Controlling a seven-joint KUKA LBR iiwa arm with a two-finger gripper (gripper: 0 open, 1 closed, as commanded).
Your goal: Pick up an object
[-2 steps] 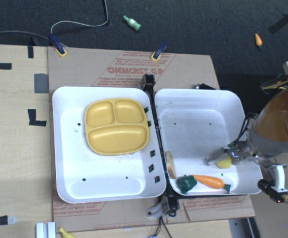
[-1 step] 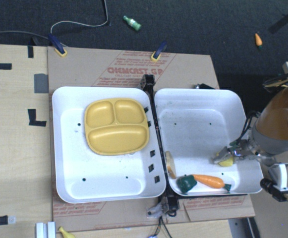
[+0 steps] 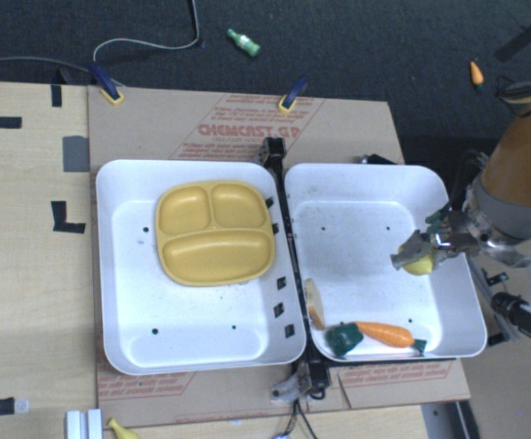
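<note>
My gripper (image 3: 411, 258) reaches in from the right over the right bin (image 3: 356, 199), close to its right wall. A small yellow object (image 3: 419, 265) sits at its fingertips, and the dark fingers (image 3: 408, 252) look shut on it. At the bin's front lie an orange carrot (image 3: 386, 334) and a dark green piece (image 3: 344, 338). A beige piece (image 3: 314, 305) rests against the bin's left wall.
The left bin (image 3: 128, 245) holds a yellow divided plate (image 3: 217, 231). Both bins stand on a cardboard sheet (image 3: 238, 126) held by clamps at the back. A small green item (image 3: 244, 42) and a cable lie on the dark floor beyond.
</note>
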